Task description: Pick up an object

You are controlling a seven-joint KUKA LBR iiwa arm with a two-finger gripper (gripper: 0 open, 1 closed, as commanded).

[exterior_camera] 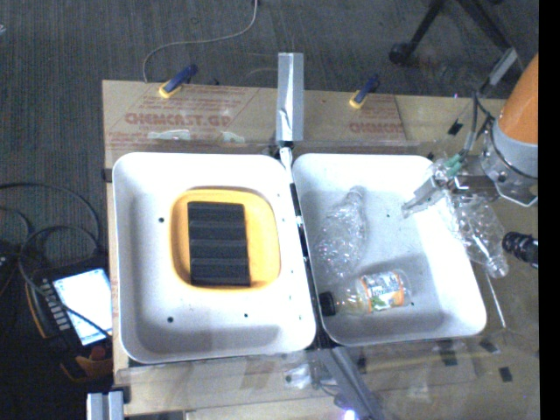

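My gripper [440, 182] hangs over the right bin [398, 166], near its back right corner, below the grey wrist and orange band. A clear crumpled plastic bottle [479, 227] shows just right of and below the gripper, at the bin's right wall; whether it is held is unclear. Another clear crumpled bottle [341, 226] lies in the left half of the right bin. A small bottle with an orange and green label [376, 291] lies on its side near the bin's front. In the left bin [140, 234] sits a yellow tray with a black ribbed block [219, 243].
A grey upright post [290, 99] stands behind the seam between the bins. Two clamps [178, 80] hold the brown board at the back. Cables and a device with a lit screen [79, 300] lie on the floor to the left.
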